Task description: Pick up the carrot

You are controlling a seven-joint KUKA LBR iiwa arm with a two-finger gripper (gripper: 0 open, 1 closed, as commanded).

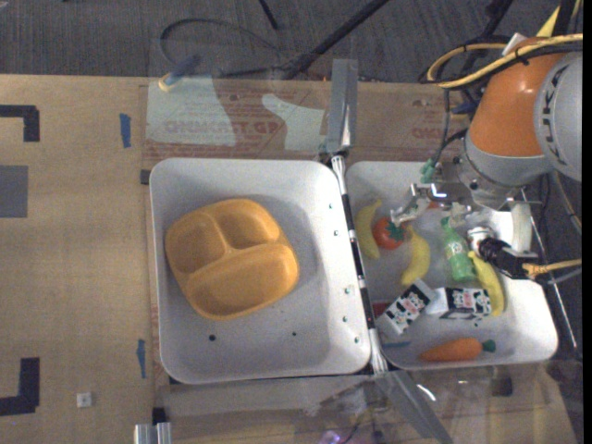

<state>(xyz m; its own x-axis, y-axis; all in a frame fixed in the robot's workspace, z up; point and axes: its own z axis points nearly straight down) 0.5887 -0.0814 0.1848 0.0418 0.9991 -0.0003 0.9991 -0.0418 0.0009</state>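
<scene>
Orange carrot [455, 349] lies well below my hand [427, 200], whose state I can't tell; I'd descend crosswise.

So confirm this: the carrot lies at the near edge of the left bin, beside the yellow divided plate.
Not right. The camera view shows the carrot at the near edge of the right bin. The yellow divided plate sits in the left bin, apart from it.

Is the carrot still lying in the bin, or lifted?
Lying in the right bin, flat near its front edge; the carrot is apart from the gripper.
</scene>
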